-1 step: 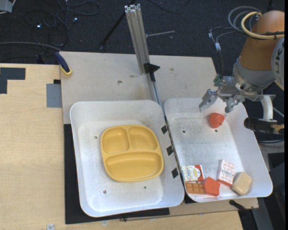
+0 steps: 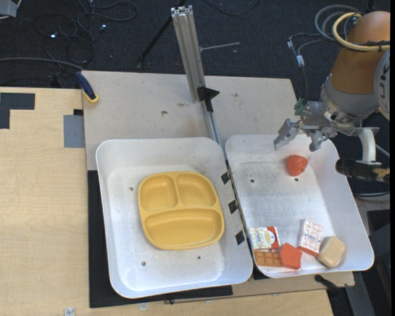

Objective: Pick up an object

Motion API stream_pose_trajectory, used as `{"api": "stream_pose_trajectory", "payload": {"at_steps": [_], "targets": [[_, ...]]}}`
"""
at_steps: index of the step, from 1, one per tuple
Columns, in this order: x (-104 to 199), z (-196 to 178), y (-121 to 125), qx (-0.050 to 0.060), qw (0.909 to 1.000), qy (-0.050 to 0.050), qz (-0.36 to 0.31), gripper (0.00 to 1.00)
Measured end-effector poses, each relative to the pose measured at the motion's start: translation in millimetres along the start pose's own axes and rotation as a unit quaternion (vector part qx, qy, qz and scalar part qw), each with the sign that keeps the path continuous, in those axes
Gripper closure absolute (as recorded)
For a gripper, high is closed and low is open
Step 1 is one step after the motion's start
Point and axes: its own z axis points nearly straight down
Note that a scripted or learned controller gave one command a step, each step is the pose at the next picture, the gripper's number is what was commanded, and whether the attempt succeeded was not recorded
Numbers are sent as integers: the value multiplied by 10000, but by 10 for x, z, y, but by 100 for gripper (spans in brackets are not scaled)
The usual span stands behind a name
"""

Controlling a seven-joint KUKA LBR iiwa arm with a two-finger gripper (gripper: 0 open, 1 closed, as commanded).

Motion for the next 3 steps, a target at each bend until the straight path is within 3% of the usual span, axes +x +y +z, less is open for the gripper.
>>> {"api": "stream_pose_trajectory", "payload": {"at_steps": [2, 3], "targets": [[133, 1251, -17, 24, 10000, 5, -15, 0], [141, 1542, -5, -11, 10000, 0, -8, 0]]}}
